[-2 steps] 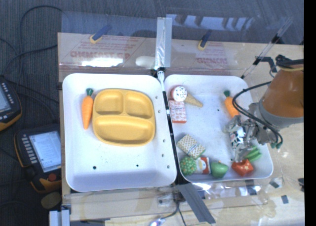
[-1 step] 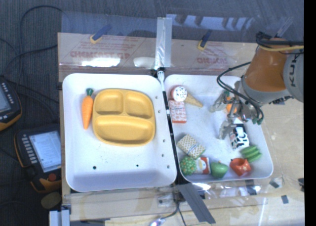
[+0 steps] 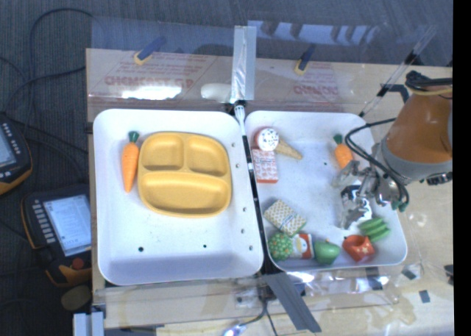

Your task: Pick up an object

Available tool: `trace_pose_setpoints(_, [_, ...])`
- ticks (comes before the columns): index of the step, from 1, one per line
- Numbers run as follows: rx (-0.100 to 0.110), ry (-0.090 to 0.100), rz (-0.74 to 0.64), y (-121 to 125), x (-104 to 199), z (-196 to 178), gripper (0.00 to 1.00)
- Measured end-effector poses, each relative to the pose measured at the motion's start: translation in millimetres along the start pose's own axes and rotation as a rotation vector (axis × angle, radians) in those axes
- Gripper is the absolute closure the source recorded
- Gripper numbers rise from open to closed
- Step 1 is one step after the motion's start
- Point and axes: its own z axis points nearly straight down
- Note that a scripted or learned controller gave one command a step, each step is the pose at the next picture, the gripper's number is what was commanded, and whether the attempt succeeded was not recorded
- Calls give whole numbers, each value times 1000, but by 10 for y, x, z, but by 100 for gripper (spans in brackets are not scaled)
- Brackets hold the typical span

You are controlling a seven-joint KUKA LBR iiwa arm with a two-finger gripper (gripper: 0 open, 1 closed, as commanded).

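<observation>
In the left bin [image 3: 118, 268], a carrot [image 3: 130, 168] lies left of a divided tray [image 3: 184, 173].

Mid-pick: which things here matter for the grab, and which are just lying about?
For the grab: gripper, low in the right bin; small carrot, green toy and red toy nearest it.
Lying about: yellow tray and long carrot in the left bin; ice-cream cone and checkered box, farther off.

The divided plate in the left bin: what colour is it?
The divided plate is plain yellow, clearest in the camera view.
</observation>
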Motion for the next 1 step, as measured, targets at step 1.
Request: trace_pose_setpoints(1, [2, 0, 141, 528, -347, 11, 0])
